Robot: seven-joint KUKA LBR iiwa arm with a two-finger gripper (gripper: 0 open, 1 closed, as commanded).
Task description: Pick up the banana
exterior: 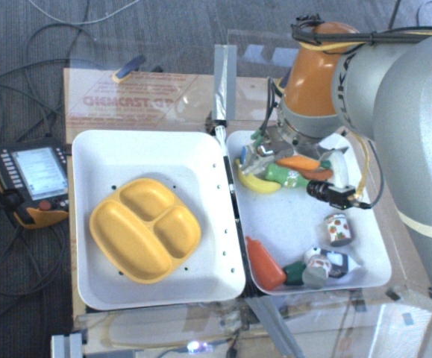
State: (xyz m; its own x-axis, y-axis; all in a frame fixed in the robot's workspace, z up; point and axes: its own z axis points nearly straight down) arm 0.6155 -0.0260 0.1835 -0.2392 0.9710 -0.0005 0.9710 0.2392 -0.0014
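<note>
Right bin [372, 271], upper left corner: banana [257, 183], long axis roughly across the bin. Hand [263, 154] directly above it, touching or nearly. Grip state: cannot tell.

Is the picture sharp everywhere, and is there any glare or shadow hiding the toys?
Camera view: soft overall, so small toys near the banana blur together; the arm is close and out of focus; its shadow darkens the right bin's far end; the yellow tray is evenly lit, with mild sheen.

Grey carpet [126, 21] crossed by loose cables [51, 32] surrounds the bench.
</note>
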